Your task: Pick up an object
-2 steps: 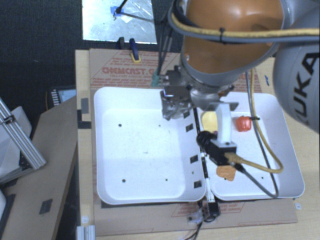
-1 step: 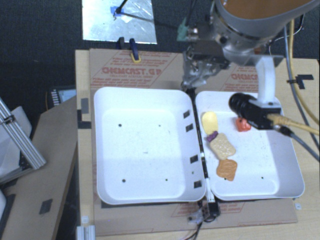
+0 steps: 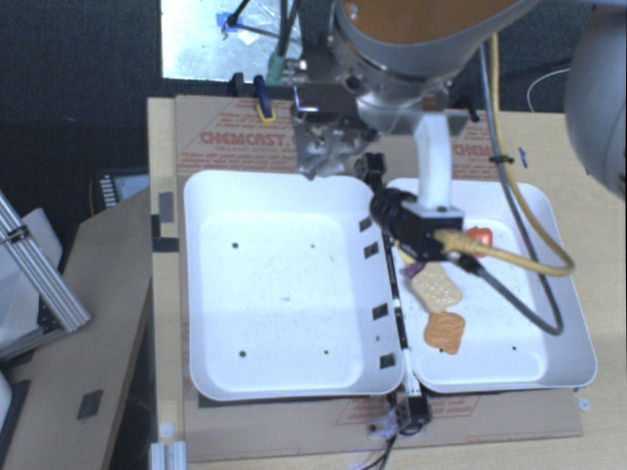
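Note:
My gripper is the grey metal piece under the wrist, seen over the back rim of the left bin. Nothing shows in its grasp. Beside it a white post with a black block and a yellow cable hangs over the left part of the right bin. In that bin lie a beige cracker-like piece, an orange cookie-like piece, a small red object and a purple scrap partly hidden under the black block.
A divider with black clips separates the two bins. Brown cardboard lies under both bins. The yellow cable loops across the right bin. An aluminium rail stands off the bench to the left.

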{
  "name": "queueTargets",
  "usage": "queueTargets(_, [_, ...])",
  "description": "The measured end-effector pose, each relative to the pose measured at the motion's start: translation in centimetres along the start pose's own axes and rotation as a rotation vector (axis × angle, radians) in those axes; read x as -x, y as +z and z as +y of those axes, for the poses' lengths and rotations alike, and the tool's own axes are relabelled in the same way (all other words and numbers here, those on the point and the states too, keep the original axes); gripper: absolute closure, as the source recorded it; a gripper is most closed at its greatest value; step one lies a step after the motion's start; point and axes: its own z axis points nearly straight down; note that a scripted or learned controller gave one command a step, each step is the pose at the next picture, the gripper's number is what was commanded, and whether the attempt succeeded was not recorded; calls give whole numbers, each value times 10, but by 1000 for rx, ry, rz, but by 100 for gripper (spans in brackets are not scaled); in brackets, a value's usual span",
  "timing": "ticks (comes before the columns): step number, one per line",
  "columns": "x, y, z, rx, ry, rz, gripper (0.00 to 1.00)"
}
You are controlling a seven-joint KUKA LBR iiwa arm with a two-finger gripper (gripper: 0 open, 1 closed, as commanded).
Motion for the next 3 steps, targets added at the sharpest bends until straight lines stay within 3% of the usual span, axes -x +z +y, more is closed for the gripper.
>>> queueTargets(1, [3,0,1,0,6,-1,0])
queueTargets(2, [3,-12,1,3,4,1,100])
queueTargets(3, [5,185,-1,-16,9,-10,100])
